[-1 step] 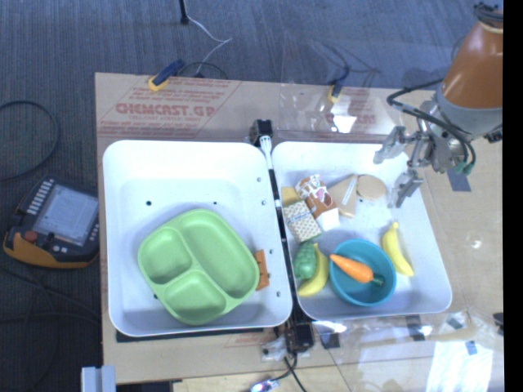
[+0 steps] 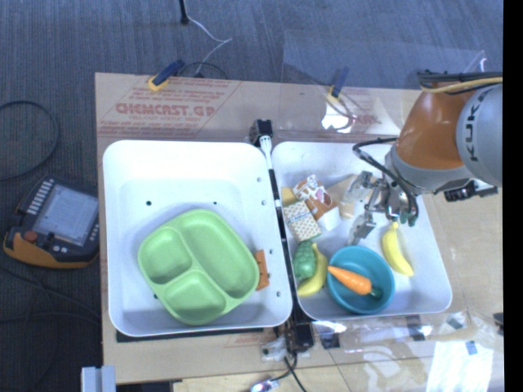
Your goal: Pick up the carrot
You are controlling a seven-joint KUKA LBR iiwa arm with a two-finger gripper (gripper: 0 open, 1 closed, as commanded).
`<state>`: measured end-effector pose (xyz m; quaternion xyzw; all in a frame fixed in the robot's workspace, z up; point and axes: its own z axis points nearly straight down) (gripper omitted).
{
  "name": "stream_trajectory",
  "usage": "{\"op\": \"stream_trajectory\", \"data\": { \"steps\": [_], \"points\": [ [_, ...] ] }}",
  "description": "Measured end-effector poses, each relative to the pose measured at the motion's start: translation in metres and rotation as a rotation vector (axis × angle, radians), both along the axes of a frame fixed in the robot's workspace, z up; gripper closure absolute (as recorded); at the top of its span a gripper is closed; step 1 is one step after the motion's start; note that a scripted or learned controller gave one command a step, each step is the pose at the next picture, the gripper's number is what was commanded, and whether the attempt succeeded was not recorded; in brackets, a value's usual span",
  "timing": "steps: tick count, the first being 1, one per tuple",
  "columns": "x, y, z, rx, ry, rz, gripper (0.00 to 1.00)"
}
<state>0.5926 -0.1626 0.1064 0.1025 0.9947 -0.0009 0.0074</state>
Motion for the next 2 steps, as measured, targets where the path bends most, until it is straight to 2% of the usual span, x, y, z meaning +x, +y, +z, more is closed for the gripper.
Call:
{"op": "stream_trajectory", "data": {
  "steps": [1, 2],
  "points": [
    [-0.029, 0.054, -0.006, -0.007, -0.033, -0.102, 0.00],
    [-0.097, 0.077, 0.082, 0.001, 0.003, -0.077, 0.00]
  ]
}}
